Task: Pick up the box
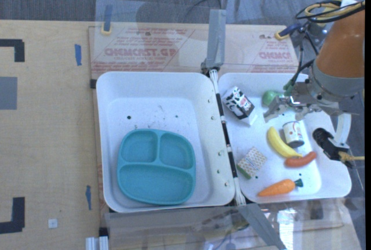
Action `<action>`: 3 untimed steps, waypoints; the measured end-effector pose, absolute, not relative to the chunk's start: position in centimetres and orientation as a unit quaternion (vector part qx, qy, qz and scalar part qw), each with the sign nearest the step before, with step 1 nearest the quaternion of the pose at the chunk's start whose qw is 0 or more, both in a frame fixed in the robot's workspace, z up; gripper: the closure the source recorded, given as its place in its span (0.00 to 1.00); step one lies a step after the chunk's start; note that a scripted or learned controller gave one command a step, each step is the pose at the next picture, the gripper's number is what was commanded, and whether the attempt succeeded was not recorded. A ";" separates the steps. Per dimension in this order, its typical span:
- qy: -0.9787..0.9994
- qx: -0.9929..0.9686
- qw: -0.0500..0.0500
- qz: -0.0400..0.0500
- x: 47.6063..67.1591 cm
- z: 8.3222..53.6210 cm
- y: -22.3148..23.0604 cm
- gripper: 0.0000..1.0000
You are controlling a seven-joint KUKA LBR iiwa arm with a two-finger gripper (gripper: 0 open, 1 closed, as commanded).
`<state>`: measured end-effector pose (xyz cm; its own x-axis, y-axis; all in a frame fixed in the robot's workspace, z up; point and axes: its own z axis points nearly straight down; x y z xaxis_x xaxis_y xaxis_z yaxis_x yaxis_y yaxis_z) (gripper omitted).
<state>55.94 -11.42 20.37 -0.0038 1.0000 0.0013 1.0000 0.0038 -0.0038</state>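
The box point(251, 161), small and patterned, lay tilted in the right bin point(331, 188), close to the divider between the two bins, its long axis running diagonally. A carrot point(280, 187) lay just below it and a banana point(280, 143) just to its right. The gripper point(288, 105) hung above and right of the box, past the banana, near a green ball point(270, 96); whether it was open could not be told.

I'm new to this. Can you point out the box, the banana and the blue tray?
box point(252, 160): camera view, patterned top.
banana point(279, 143): camera view, middle of curve.
blue tray point(156, 167): camera view, central divider.
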 end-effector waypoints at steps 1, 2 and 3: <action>-0.760 -0.650 -0.002 -0.001 66.4 12.0 -15.4 0.00; -0.776 -0.631 -0.003 -0.002 60.8 8.7 -21.2 0.00; -0.774 -0.633 -0.004 -0.003 60.9 9.7 -21.5 1.00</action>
<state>60.87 -21.50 9.73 -0.1995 0.9799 -0.0029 0.9798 0.1996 0.0104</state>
